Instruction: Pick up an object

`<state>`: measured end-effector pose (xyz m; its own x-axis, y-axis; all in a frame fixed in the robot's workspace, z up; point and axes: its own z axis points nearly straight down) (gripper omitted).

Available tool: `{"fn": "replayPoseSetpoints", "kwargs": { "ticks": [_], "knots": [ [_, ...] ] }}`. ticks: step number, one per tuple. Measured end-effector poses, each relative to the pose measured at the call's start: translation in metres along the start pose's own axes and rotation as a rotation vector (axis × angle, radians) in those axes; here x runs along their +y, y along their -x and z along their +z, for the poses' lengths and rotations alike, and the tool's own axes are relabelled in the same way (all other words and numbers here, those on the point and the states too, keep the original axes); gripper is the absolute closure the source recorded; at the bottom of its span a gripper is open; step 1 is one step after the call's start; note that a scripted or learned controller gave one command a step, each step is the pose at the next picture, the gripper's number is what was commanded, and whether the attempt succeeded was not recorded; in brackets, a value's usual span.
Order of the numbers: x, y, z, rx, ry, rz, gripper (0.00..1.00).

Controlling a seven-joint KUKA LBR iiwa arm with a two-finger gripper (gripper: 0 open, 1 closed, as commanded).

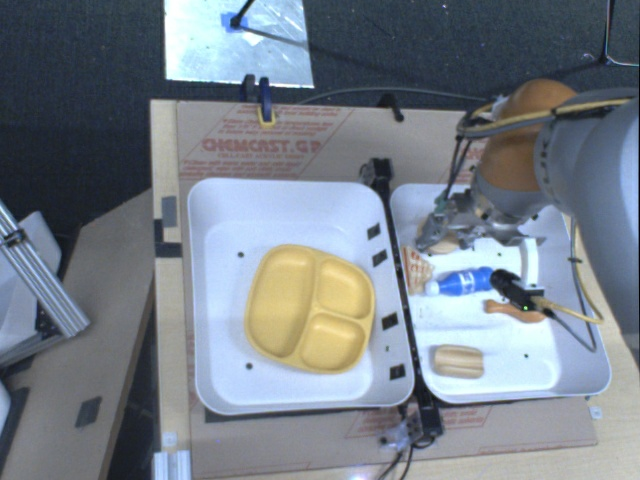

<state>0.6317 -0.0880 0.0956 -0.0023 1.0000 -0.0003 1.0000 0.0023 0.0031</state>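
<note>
Two white bins sit side by side on the worktop so that things can be lifted from one. The left bin (215,268) holds a yellow tray (310,308). The right bin (580,368) holds the candidates: a blue bottle (462,282), a bread roll (458,361) and a brown tool (520,306). The arm (560,153) reaches in from the right, bent down over the far end of the right bin, with the claw (447,226) low, just beyond the bottle. Whether the claw is parted or grips anything I cannot tell.
</note>
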Motion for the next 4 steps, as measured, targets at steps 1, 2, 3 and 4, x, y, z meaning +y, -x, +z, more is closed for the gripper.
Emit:
{"fn": "replayPoseSetpoints", "kwargs": {
  "ticks": [1,2,3,4],
  "knots": [
    [-0.001,0.01,-0.052,-0.001,0.003,0.002,1.0],
    [0.001,0.01,-0.107,-0.001,0.005,-0.001,1.0],
    [-0.013,-0.035,-0.104,0.002,-0.003,-0.006,1.0],
    [-0.023,-0.085,-0.098,0.002,-0.003,-0.006,1.0]
  ]
}}
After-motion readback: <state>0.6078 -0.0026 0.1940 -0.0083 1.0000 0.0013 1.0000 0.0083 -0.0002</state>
